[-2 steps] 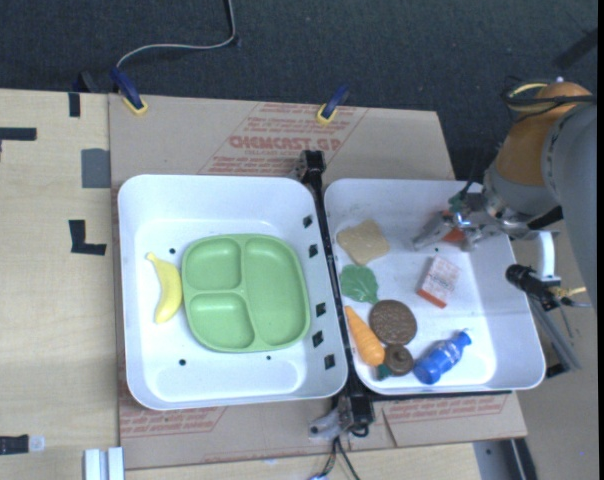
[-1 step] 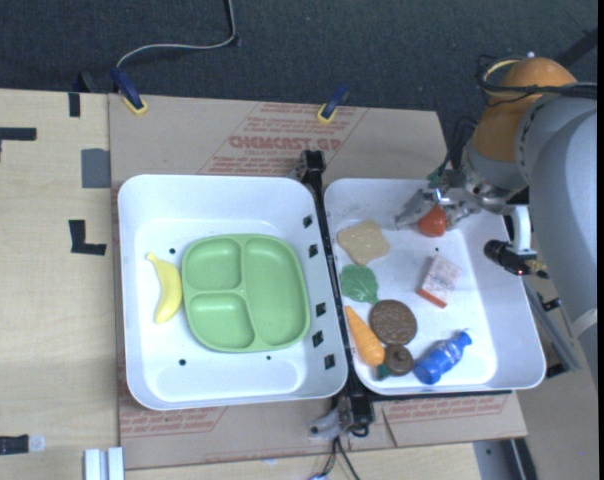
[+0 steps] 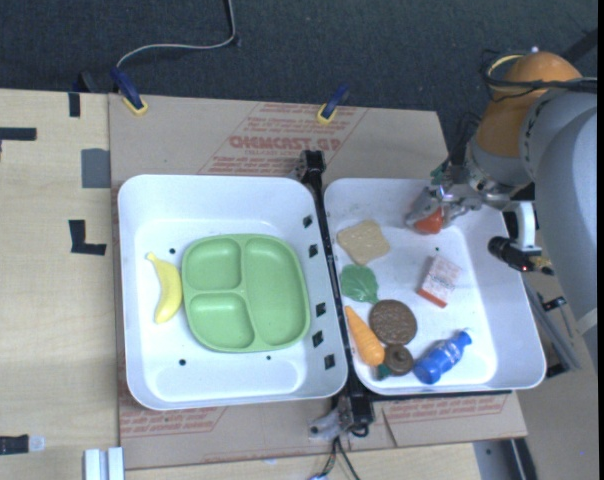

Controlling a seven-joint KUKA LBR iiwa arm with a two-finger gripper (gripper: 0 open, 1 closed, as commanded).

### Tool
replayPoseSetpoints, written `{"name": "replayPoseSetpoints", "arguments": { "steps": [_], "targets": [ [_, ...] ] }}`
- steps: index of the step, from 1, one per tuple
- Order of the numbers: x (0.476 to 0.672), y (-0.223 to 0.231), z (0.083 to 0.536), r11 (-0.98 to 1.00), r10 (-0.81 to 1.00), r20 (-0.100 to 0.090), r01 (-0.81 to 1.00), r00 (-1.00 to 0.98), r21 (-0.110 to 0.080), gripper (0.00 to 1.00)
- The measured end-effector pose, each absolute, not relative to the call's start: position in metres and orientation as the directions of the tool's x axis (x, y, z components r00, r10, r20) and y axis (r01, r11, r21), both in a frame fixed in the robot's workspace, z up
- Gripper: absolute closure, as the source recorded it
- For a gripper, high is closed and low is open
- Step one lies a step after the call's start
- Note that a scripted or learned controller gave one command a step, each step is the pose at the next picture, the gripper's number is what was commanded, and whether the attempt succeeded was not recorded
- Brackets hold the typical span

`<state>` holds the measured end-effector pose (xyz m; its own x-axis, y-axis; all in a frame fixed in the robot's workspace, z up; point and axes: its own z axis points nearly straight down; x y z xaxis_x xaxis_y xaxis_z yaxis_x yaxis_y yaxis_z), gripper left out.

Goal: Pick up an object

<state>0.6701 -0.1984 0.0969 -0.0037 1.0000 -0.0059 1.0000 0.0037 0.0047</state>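
Note:
My gripper point(image 3: 429, 211) hangs over the far right part of the right bin point(image 3: 502, 313). A small red-orange object point(image 3: 429, 223) sits right at its tip, and whether the gripper holds it is unclear. Further objects lie in that bin: a tan bread slice point(image 3: 363, 241), a green leafy piece point(image 3: 360, 284), a white and red packet point(image 3: 440, 280), a brown round cookie point(image 3: 393, 321), an orange carrot point(image 3: 363, 335), a small dark ring point(image 3: 397, 359) and a blue bottle point(image 3: 442, 358).
The left bin point(image 3: 142, 208) holds a green divided plate point(image 3: 246, 291) and a yellow banana point(image 3: 165, 286) beside it. The grey arm with its orange band point(image 3: 517, 108) comes in from the right. A black divider point(image 3: 327, 268) runs between the bins.

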Motion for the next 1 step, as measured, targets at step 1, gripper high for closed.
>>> {"name": "replayPoseSetpoints", "arguments": {
  "steps": [1],
  "targets": [
    [0.6685,-0.1061,0.1094,0.003,1.0,0.001,1.0,-0.003,0.0,1.0]
  ]
}}
